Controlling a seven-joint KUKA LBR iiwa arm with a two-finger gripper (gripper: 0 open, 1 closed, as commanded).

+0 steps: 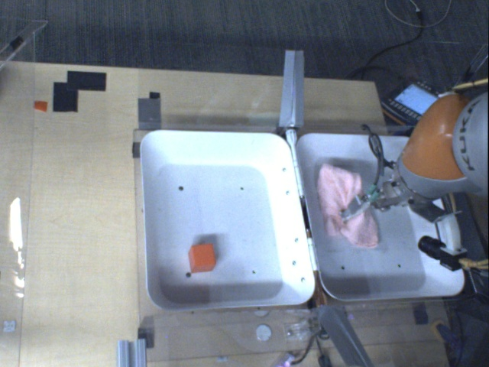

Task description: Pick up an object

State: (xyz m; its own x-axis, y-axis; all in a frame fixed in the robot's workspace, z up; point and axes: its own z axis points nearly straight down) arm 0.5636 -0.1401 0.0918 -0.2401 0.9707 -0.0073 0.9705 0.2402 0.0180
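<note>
A crumpled pink cloth (341,196) lies in the right bin (397,281), towards its left half. My gripper (357,206) reaches in from the right and is down over the cloth's right side, touching or just above it. An orange block (202,258) sits in the left bin (229,159), near its front left corner, far from the gripper.
A metal divider post (291,90) stands behind the seam between the two bins. Black shapes (74,89) and a small orange marker (40,106) lie on the wooden bench at the far left. A dark cable and a device (413,100) lie behind the right bin.
</note>
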